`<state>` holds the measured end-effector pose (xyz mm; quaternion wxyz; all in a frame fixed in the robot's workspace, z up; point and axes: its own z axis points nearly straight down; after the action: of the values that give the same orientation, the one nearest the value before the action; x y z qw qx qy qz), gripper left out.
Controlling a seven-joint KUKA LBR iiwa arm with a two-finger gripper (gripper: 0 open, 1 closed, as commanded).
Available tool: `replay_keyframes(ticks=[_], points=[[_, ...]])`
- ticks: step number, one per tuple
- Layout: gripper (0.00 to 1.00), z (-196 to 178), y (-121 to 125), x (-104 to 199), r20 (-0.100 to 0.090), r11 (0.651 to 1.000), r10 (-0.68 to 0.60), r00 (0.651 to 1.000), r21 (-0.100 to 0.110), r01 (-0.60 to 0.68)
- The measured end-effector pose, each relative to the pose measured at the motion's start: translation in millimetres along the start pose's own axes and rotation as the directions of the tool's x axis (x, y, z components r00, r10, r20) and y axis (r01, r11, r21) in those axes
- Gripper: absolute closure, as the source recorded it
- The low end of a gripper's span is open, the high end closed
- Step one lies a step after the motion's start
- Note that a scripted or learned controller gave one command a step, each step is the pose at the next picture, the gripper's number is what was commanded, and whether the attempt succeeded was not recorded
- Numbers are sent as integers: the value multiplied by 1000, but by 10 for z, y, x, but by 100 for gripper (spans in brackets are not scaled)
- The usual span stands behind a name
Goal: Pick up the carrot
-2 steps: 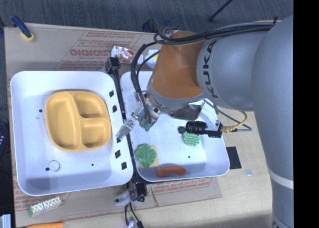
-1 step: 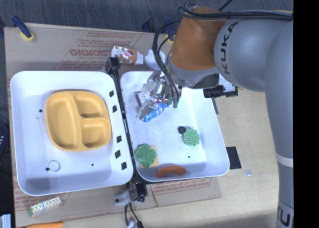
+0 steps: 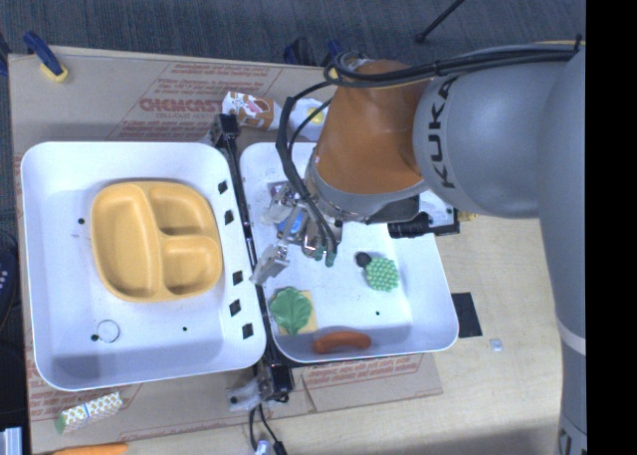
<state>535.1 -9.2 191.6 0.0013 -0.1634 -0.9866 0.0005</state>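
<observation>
1. We are seeing the carrot (image 3: 342,341) lying flat against the near wall of the right bin (image 3: 434,284), free of any grasp.
2. We are finding the gripper (image 3: 299,234) hovering above the carrot, beyond the green leafy piece (image 3: 291,310); whether it is open or closed we cannot tell.
3. We are judging a grasp across the carrot's narrow width best.
4. We are noting the wall crowding one side, and the green knobbly ball (image 3: 381,274) standing apart.

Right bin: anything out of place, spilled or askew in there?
Nothing stands out. The carrot lies flat by the right bin's near wall, beside the leafy green piece and green ball; the claw hovers above, apart from them.
</observation>
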Motion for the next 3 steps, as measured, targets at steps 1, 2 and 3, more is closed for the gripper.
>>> replay_keyframes(ticks=[1,2,3], points=[[0,4,22,615,-1,995,103,995,0,-103],[0,-2,-63,72,3,982,-188,982,0,188],[0,3,5,620,0,978,-209,978,0,209]])
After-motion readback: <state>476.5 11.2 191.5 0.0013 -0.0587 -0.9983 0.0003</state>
